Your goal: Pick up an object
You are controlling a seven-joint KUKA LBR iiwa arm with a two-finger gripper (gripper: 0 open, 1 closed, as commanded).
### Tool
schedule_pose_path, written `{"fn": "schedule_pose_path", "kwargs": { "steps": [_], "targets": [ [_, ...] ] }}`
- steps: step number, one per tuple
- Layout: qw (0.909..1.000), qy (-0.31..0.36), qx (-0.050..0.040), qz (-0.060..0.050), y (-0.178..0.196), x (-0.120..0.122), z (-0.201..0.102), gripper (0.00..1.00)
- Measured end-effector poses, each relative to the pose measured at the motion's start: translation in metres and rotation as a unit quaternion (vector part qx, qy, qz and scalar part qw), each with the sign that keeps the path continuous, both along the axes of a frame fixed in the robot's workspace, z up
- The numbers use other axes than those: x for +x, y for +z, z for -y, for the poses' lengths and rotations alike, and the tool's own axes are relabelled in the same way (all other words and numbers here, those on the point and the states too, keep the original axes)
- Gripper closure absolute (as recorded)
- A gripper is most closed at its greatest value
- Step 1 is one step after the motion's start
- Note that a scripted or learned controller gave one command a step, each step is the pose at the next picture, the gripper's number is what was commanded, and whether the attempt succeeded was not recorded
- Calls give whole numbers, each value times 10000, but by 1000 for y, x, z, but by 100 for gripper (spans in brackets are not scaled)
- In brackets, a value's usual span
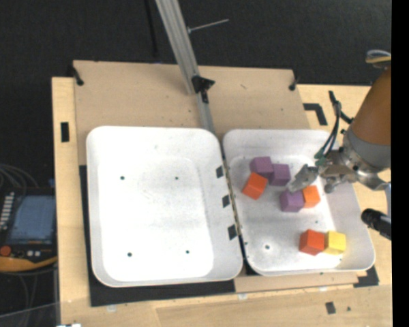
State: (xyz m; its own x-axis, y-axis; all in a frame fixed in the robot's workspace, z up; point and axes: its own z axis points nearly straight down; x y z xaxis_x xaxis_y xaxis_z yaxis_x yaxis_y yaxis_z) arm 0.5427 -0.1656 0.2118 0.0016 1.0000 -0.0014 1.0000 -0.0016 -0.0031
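Approach step: gripper (307, 177) hangs low in right white bin (259, 261), just above small purple cube (292, 200) and small orange cube (311, 195). Gripper state: cannot tell. Next: centre over 1 cube, descend, close.

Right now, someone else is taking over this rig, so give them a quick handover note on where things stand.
Gripper: low in the right bin, beside a purple block and an orange block; nothing visibly held.
Blocks, all in the right bin: two purple and an orange one towards the divider; an orange and yellow pair near the front.
Done: nothing lifted.
Left: grasp a block and raise it.
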Motion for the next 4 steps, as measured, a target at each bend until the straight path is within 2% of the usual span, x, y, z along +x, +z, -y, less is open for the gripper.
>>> {"fn": "schedule_pose_path", "kwargs": {
  "steps": [2,3,4],
  "targets": [
    [10000,4,-7,17,-114,-5,1,0],
    [10000,-27,6,50,-101,-3,1,100],
    [10000,24,0,45,-56,-2,-3,100]
  ]
}}
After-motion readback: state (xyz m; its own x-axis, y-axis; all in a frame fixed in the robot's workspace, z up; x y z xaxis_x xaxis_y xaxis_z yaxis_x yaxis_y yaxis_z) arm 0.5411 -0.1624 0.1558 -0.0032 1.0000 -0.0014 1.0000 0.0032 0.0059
